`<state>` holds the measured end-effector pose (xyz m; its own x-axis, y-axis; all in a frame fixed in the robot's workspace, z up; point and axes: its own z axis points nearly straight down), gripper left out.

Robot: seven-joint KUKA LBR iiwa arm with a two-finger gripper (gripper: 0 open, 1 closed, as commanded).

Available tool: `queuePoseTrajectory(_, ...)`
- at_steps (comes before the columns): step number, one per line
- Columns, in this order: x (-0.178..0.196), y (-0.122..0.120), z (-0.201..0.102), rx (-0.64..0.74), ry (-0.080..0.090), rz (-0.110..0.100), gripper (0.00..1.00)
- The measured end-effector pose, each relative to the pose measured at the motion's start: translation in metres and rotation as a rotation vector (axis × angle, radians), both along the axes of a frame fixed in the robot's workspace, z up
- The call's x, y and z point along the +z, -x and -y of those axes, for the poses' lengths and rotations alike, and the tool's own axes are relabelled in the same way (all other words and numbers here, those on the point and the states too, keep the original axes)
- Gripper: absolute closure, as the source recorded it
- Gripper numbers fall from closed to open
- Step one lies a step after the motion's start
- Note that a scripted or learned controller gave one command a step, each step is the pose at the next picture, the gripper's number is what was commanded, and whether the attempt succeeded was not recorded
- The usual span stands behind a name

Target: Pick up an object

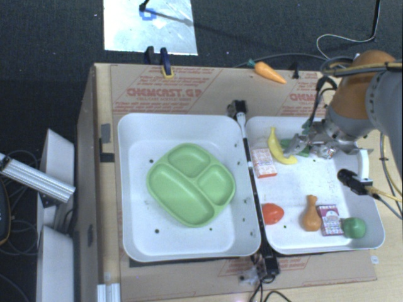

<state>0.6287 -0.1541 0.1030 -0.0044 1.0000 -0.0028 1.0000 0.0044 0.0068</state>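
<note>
Bins come first: the shallow white left bin [135, 231] at frame centre holds a pale green sectioned plastic plate [191, 184], and the shallow white right bin [371, 234] carries the smaller goods. Reaching in from the right edge, the grey arm with its orange band [360, 99] has its two-finger gripper [301, 145] low in that bin's upper part, just beside the curved yellow toy banana [281, 148], probably its target; how wide it stands I cannot tell. Lower lie a red-and-white carton [264, 163], an orange toy gourd [310, 214] and a green ball [354, 227].
</note>
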Motion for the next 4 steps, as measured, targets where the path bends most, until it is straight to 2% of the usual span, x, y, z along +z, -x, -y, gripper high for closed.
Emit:
queuePoseTrajectory(1, -0.017, -0.041, 0.008, -0.002, -0.002, -0.003, 0.00)
queuePoseTrajectory(2, -0.006, -0.042, 0.008, 0.002, -0.001, 0.000, 1.00)
queuePoseTrajectory(3, 0.139, -0.039, -0.071, 0.001, -0.003, 0.000, 1.00)
queuePoseTrajectory(4, 0.156, 0.001, -0.148, 0.000, -0.004, -0.004, 1.00)
